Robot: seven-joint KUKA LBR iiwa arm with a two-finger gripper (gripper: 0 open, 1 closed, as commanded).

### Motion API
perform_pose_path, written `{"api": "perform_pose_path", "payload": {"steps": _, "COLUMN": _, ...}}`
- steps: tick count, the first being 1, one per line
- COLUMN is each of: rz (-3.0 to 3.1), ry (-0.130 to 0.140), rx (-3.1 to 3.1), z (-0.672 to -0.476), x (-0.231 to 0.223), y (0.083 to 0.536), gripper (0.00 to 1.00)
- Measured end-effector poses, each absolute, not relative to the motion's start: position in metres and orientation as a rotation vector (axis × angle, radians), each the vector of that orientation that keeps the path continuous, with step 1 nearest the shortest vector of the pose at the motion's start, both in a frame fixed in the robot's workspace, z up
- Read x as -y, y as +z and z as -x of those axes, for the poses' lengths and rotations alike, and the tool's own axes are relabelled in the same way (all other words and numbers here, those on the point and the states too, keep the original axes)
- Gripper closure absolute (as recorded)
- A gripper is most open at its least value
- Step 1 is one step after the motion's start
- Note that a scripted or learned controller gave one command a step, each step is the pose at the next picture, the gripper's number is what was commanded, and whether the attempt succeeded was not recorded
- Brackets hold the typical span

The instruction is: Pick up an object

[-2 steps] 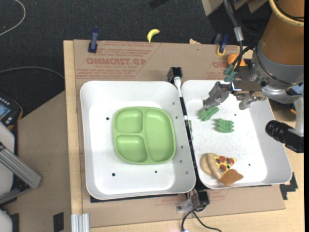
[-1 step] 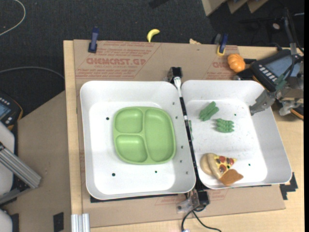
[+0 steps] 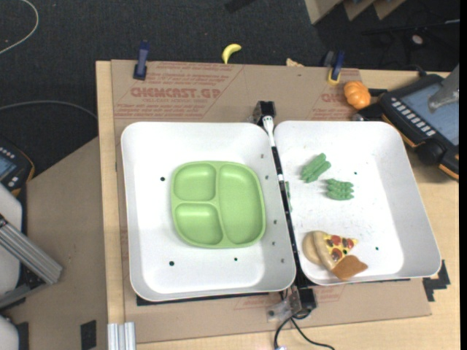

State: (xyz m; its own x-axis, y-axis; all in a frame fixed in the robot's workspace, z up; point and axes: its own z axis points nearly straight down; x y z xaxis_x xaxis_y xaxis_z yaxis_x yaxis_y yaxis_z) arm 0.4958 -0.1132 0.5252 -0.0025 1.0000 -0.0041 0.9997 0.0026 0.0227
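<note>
The right bin (image 3: 394,159) holds three loose items. A green toy vegetable (image 3: 315,168) lies near its upper left, and a second green piece (image 3: 340,189) sits just below and right of it. A toy pizza slice (image 3: 334,251) with a brown crust rests at the bin's near edge. In the left bin (image 3: 142,166) lies a light green divided plate (image 3: 217,203) with three compartments.
The bins sit on a cardboard sheet (image 3: 182,90) held by blue clamps (image 3: 141,60). A small orange toy (image 3: 357,94) and a yellow banana toy (image 3: 231,51) lie beyond the bins. A black controller (image 3: 419,115) lies at the right, and cables run below the bins.
</note>
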Motion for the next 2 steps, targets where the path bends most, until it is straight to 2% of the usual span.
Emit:
{"api": "perform_pose_path", "payload": {"steps": 1, "rz": -2.215, "ry": 0.005, "rx": -2.217, "z": -0.497, "x": 0.113, "y": 0.526, "gripper": 1.0}}
{"api": "perform_pose_path", "payload": {"steps": 2, "rz": -2.228, "ry": -0.008, "rx": -2.226, "z": -0.478, "x": 0.103, "y": 0.438, "gripper": 1.0}}
